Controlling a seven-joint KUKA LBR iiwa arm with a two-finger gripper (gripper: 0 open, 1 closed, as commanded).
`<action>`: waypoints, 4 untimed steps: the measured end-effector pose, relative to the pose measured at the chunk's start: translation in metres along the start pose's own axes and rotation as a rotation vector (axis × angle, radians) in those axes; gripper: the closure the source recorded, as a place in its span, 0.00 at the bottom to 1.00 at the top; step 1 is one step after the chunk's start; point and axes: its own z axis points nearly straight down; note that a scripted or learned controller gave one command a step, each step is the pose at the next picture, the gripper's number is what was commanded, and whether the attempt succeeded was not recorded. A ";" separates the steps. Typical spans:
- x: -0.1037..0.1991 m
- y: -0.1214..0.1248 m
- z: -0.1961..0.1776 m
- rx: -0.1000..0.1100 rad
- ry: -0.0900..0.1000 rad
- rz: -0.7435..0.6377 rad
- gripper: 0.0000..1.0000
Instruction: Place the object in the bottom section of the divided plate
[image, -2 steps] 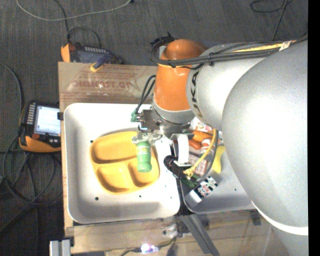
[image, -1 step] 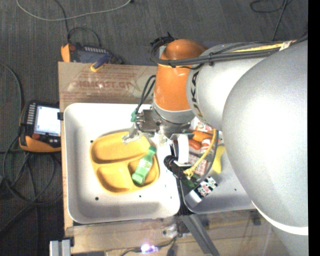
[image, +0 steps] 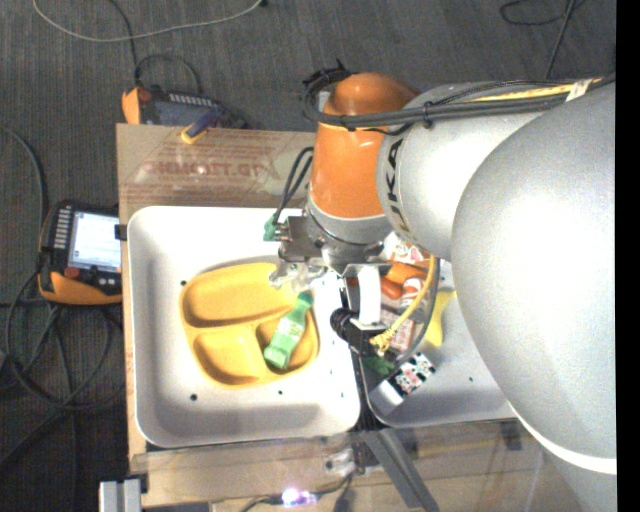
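Observation:
A yellow divided plate lies in the left white bin. A green bottle rests tilted in the plate's lower right section, its cap end pointing up toward the gripper. My gripper hangs right above the bottle's upper end, at the plate's right rim. The wrist and the orange band hide how the gripper meets the bottle.
The right bin holds a red and white package and a black and white patterned item, mostly under the arm. A handheld screen lies left of the bench on the floor. Cardboard covers the bench's far side.

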 end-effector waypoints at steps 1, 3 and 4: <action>-0.002 0.064 -0.192 -0.010 0.007 0.126 1.00; -0.126 0.103 -0.211 -0.013 0.005 -0.421 1.00; -0.192 0.115 -0.211 -0.016 0.004 -0.543 1.00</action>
